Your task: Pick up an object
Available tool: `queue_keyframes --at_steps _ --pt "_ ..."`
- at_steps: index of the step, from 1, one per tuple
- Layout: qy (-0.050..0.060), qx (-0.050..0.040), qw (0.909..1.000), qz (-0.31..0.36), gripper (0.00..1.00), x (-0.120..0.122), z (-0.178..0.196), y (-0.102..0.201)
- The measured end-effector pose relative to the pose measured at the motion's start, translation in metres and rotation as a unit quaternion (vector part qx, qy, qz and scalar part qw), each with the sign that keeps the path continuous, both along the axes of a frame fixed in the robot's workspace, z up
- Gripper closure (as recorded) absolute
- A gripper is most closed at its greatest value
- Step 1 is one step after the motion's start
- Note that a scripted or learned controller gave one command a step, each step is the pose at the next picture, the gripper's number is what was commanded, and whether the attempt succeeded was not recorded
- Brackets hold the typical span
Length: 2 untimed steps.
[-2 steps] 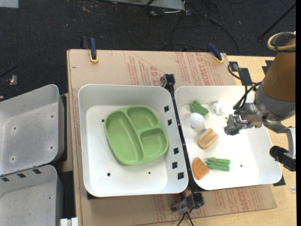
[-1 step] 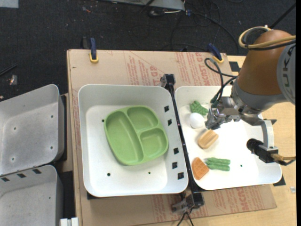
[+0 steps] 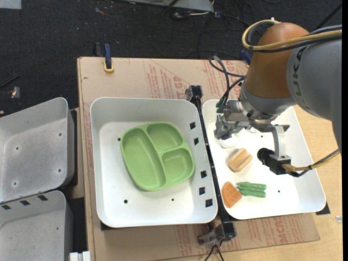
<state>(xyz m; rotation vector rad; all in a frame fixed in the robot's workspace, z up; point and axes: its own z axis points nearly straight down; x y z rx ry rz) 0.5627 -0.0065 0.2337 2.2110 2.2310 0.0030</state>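
My gripper (image 3: 227, 135) hangs over the upper left part of the right bin (image 3: 304, 192), just above a small white object (image 3: 227, 143) that its body partly hides. A tan bread-like piece (image 3: 240, 160) lies just below and right of the gripper. Further down lie an orange piece (image 3: 231, 194) and a green bean-like piece (image 3: 252, 188). A green divided plate (image 3: 157, 155) sits in the left bin (image 3: 109, 118).
A black clamp and cable (image 3: 273, 162) hang from the arm over the right bin's middle. A black divider with clips (image 3: 202, 145) runs between the bins. White lids (image 3: 32, 145) lie left of the bench.
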Motion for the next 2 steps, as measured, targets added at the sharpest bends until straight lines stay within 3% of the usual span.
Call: queue_keyframes --at_steps 2 --pt "-0.001 0.0001 1.0000 -0.001 1.00 0.054 0.007 0.096"
